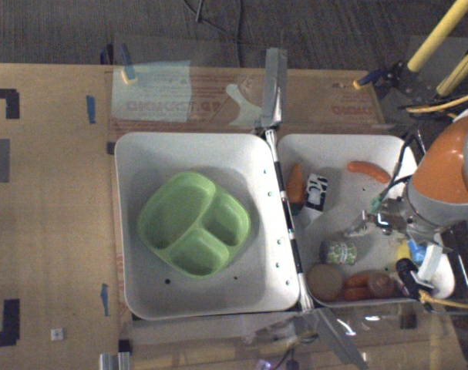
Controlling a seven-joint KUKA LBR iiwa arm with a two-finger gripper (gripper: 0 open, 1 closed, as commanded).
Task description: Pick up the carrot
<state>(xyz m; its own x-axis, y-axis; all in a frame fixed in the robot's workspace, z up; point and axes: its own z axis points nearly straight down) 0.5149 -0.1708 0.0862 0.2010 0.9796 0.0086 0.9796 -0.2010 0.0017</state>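
- We've got two white bins side by side on the wooden bench, the left bin (133, 284) and the right bin (326, 146)
- The left one holds a green divided plate (193, 223), sitting a bit tilted near the middle
- The carrot (296, 185) lies in the right bin, hard against its left wall, pointing roughly up and down in the view
- Just beside the carrot on its right sits a small black and white box (317, 192), pretty much touching it
- Near the bin's top edge there's an orange sausage (368, 170)
- Lower down we see a little green can (339, 252) on its side, a brown round thing (324, 281) in the bottom corner, and a red item (356, 286) next to that
- The arm comes in from the right, orange band showing, and the gripper (378, 218) hangs over the right half of that bin, well apart from the carrot
- Honestly we can't tell if the pincer is released or clenched, it's too small and cluttered there, and nothing looks caught in it
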